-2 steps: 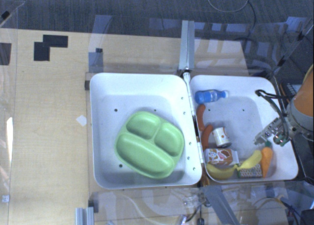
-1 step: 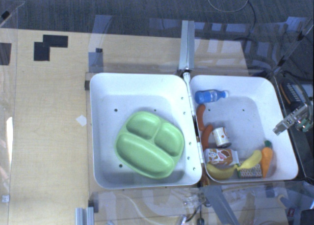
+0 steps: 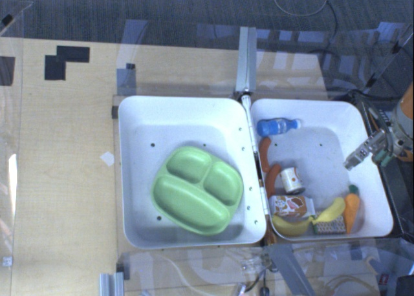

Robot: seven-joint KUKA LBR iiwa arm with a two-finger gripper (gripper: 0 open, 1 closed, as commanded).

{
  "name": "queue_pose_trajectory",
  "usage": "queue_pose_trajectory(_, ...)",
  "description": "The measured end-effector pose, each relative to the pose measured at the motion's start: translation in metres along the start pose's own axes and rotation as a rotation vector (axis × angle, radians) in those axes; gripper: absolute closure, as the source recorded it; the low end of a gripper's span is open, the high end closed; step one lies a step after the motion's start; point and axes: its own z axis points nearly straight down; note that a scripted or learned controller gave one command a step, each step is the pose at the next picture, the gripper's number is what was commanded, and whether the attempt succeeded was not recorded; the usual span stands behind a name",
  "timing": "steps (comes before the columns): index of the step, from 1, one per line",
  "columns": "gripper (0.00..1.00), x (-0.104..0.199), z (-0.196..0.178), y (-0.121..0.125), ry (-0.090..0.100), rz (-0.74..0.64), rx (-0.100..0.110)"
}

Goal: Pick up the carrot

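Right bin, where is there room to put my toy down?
In the right bin, the bare patch lies between the blue bottle, the small can and the gripper. The near edge is crowded: snack packet, banana, carrot.

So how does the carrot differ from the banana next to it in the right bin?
The carrot is orange with a green top; the banana is yellow. The carrot stands roughly up-down in the view near the bin's right wall, while the banana lies curved along the front wall. The carrot looks shorter and straighter than the banana. Both lie in the right bin, at its front.
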Motion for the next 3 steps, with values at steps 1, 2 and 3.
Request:
queue_pose_trajectory(1, 1.0, -0.029, -0.073, 0.01, -0.003, 0.104, -0.001)
queue_pose_trajectory(2, 1.0, -0.069, -0.081, 0.067, -0.003, 0.027, -0.001)
queue_pose_trajectory(3, 1.0, -0.057, -0.202, 0.046, -0.005, -0.087, -0.002)
